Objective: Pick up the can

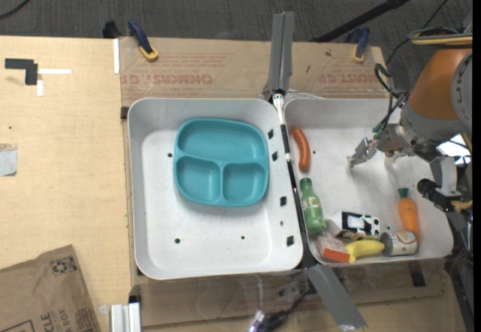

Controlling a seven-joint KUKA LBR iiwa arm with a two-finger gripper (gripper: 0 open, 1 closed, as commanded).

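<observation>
Although the can point(400, 242) lay well below the tool point(363, 153), whose fingers stood apart and empty, we judged it rigid, light, slippery; grip across its sides.

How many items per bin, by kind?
Left bin:
teal divided plate: 1
Right bin:
hot dog: 1
green bottle: 1
carrot: 1
can: 1
banana: 1
black-and-white item: 1
Total: 7; the corner pile may hide more.
</observation>
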